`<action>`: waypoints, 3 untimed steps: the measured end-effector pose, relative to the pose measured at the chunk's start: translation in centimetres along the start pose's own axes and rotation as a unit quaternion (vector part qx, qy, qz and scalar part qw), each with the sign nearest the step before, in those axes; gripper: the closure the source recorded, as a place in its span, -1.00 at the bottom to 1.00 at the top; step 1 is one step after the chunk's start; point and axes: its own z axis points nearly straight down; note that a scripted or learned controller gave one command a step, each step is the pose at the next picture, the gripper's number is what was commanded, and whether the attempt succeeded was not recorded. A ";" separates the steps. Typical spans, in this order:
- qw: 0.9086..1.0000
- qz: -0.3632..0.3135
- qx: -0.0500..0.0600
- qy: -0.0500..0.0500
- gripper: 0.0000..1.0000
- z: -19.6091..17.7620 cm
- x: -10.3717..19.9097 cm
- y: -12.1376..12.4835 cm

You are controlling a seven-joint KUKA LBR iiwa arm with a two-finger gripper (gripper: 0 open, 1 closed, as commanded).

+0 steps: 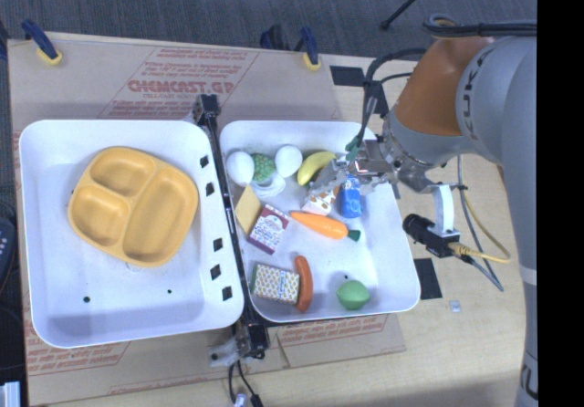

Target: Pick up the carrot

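Two white bins (36, 241) are counted. Beside the gripper (351, 168) are found one carrot (319, 225), one banana (315, 165), two white eggs (240, 166) and one blue bottle (350, 199). Farther off lies one yellow divided plate (133, 205).

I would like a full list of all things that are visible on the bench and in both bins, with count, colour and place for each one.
left bin: 1, white, left half of bench
right bin: 1, white, beside the left bin
divided plate: 1, yellow, in left bin
carrot: 1, orange, middle of right bin
banana: 1, yellow, top of right bin
eggs: 2, white, top left of right bin
blue bottle: 1, blue, right of bin, above carrot
cheese wedge: 1, yellow, left side
small box: 1, red and white, left of carrot
sausage: 1, red-orange, bottom
green fruit: 1, green, bottom right
clamps: 2, blue, top edge of cardboard
arm: 1, grey and orange, from right
gripper: 1, metal, over top right of right bin
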 end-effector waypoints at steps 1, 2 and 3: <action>0.999 -0.040 -0.003 -0.001 -1.00 10.5 3.3 -4.2; 0.999 -0.042 -0.001 0.000 1.00 9.5 3.3 -4.2; 1.000 0.028 -0.001 0.000 1.00 -2.0 1.6 -1.7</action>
